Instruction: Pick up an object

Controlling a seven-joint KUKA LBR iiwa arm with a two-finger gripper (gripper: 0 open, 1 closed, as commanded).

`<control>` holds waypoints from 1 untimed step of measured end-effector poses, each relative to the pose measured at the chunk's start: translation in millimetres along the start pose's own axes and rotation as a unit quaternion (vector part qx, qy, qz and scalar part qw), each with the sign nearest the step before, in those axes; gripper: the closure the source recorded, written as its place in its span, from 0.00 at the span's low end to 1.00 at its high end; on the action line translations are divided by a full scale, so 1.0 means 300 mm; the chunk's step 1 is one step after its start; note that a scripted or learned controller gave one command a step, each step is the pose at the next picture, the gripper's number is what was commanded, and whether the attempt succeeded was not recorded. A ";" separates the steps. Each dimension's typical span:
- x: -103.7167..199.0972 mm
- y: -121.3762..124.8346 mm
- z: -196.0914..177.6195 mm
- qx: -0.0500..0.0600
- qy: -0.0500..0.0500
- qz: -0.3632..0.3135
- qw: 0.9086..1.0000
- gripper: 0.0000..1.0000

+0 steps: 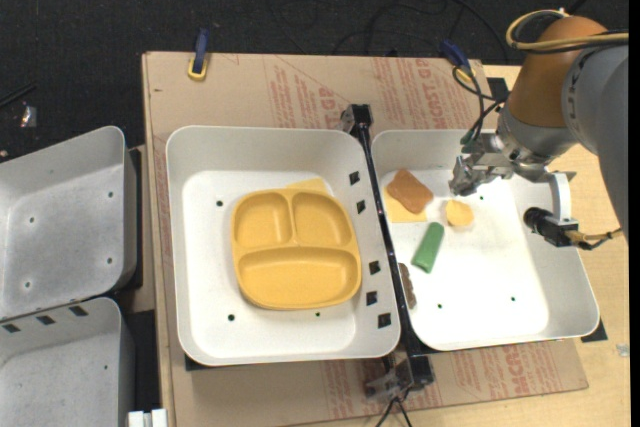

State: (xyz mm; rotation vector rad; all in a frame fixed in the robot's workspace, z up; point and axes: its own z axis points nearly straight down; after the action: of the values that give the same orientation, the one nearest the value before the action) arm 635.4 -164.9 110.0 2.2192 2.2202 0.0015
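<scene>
1. The worktop (250, 85) is showing as a flat brown cardboard-like sheet with red printed lettering, and 2 shallow white bins are sitting on it side by side.
2. The left bin (200, 165), smooth white plastic with rounded corners, is holding a yellow divided plate (296, 250); the plate is a rounded rectangle with 3 compartments and a matte surface.
3. A pale yellow flat piece (312, 185) is peeking out from under the plate's far edge.
4. The right bin (520, 305) is carrying 3 small objects near its far left part.
5. An orange-brown block (408, 188), roughly rectangular and dull like a sponge, is lying on a pale yellow sheet (398, 209) close to the divider between the bins.
6. A green cylinder (428, 247), smooth and rounded at the ends, is lying tilted just in front of the block.
7. A small round yellow object (459, 213) is resting just right of the block and above the cylinder.
8. The grey arm is reaching in from the right, its orange band (545, 75) glossy and curved.
9. The gripper (466, 177) is hanging over the right bin, just above the round yellow object; whether its metal tips are apart or together is not something the view is letting me tell, and nothing is visibly between them.
</scene>
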 end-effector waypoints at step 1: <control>-0.001 0.008 -0.216 -0.003 0.000 -0.001 1.000 1.00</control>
State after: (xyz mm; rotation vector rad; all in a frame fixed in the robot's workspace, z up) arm 637.6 -165.2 174.9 2.2141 2.2192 0.0061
